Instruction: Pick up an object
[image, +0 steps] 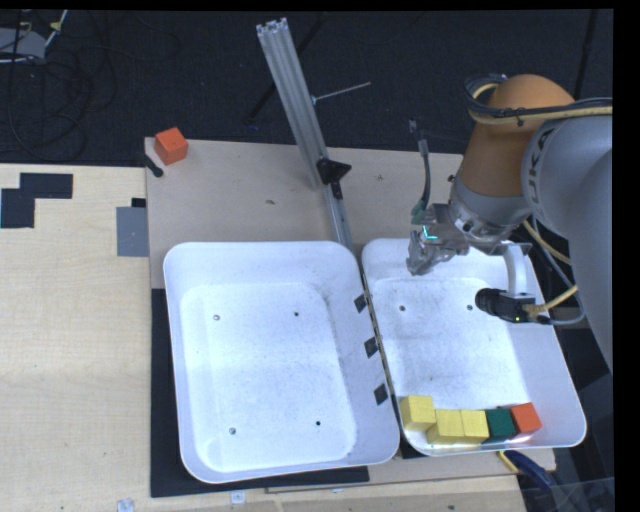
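Gripper (428, 252) at right bin's (560, 385) far edge, finger state unclear; blocks (468, 420) at near edge; no legible writing.

Bins (270, 262): smooth white plastic, faintly glossy
Bench (70, 300): pale matt wood
Far rail (295, 105): ribbed grey metal

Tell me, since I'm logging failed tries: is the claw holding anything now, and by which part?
Nothing shows in the claw. It hangs over the far end of the right shallow white bin, far from the coloured blocks at the near edge.
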